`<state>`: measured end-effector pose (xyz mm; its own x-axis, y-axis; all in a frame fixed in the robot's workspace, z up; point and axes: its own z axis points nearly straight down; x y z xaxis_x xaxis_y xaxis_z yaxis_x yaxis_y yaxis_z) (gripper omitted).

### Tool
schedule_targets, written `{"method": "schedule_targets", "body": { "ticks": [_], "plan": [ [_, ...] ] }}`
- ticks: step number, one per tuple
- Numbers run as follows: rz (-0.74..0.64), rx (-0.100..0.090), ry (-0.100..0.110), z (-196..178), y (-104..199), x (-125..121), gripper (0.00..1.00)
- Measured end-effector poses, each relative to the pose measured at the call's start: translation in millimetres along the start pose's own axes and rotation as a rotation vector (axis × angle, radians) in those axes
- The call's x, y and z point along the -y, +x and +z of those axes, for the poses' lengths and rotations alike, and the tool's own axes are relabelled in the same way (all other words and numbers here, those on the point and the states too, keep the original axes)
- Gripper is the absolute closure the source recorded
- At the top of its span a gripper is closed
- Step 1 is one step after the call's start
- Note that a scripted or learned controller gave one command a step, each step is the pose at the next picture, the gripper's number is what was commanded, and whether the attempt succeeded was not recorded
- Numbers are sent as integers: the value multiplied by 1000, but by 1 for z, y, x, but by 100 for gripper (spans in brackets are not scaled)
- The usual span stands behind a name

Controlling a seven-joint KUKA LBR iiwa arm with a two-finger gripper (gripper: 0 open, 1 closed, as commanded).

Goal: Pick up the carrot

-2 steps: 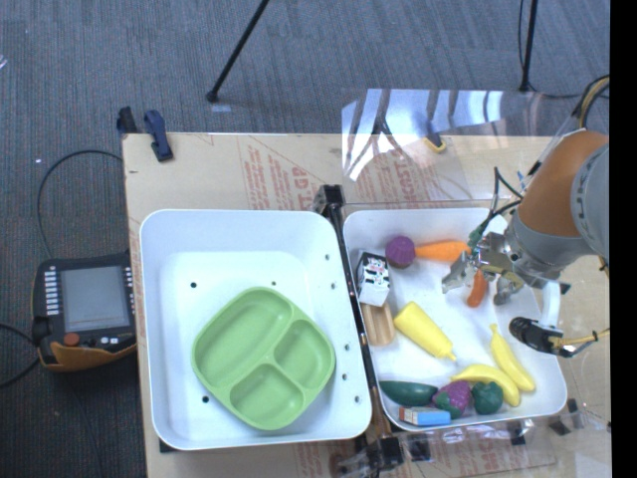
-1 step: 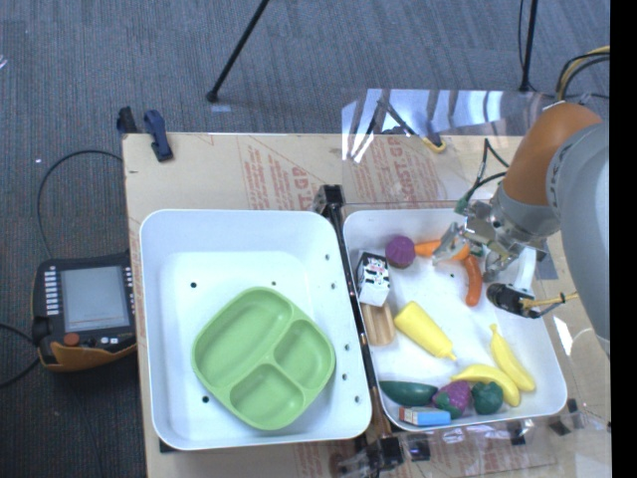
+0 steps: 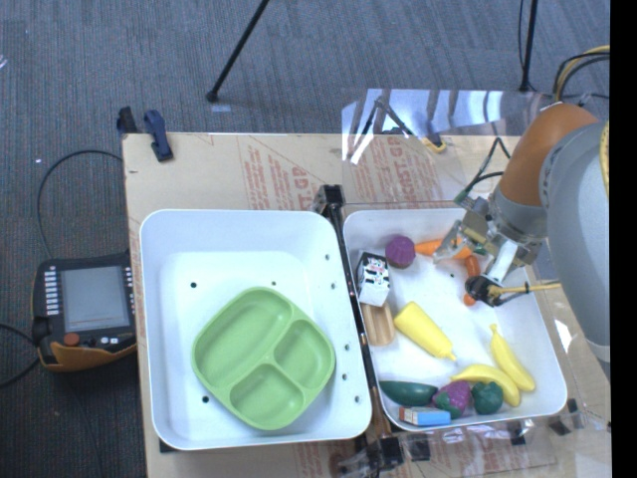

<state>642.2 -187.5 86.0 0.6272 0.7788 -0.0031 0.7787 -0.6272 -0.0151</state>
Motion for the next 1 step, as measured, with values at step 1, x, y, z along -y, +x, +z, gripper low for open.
{"method": "schedule_targets", "body": {
  "ticks": [1],
  "plan": [
    [314,-2,-1,1,10,15,0]
  ]
}}
